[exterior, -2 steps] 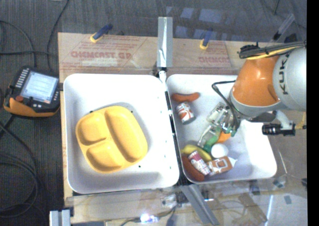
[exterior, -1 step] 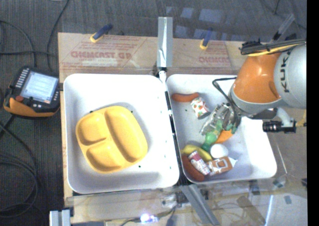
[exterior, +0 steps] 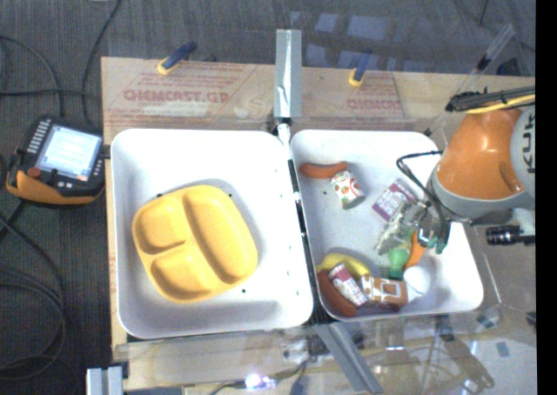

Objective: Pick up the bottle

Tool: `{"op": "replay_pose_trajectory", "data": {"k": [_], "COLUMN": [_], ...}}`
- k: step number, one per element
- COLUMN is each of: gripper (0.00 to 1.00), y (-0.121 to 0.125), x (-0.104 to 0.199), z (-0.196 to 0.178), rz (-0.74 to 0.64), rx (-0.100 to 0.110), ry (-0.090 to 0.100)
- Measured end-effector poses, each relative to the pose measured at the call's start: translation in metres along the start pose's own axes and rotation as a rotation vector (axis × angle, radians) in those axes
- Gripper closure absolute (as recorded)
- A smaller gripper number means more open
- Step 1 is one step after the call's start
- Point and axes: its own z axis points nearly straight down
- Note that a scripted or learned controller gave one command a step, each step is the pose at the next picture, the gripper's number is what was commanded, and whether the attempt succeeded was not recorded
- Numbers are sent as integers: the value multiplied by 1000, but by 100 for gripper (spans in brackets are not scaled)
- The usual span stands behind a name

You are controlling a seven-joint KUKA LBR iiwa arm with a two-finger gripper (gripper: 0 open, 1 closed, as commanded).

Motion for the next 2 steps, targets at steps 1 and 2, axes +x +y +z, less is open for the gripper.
{"op": "replay_pose_trajectory", "data": {"k": [1,2], "gripper": [100,0], "y": [89,89], "x": [20,20], "z": [-92,-92], "rz": [337,337], "rx": [9,8], "ry": [18,18]}}
